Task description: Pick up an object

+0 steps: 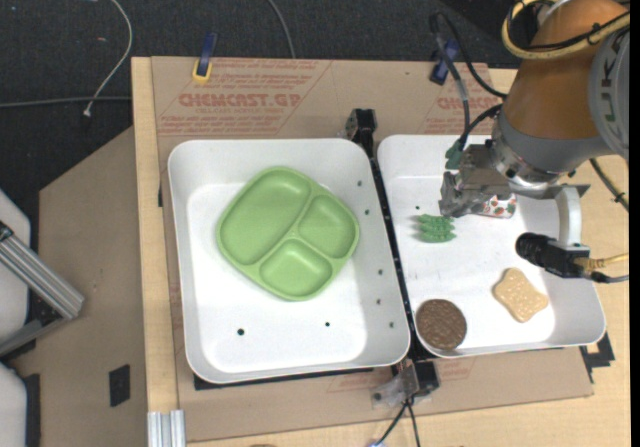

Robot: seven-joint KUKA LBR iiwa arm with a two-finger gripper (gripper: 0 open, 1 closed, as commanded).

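The small green toy (436, 227), judged light and soft, is best pinched across its middle; whether the hand (458, 199) is open cannot be told.

- A green divided plate (288, 232), with three compartments, is seen lying flat in the left bin (190, 195), turned at an angle to the bin's walls.
- A small green toy (436, 227) with a ragged outline is seen on the floor of the right bin (560, 335), near its left wall.
- A round brown disc (441, 324) is found in the near left corner of the right bin.
- A tan, biscuit-like piece (521, 294) lies flat to the right of the disc, well apart from the green toy.
- A small white object with red marks (497, 204) is partly hidden; its shape cannot be told.
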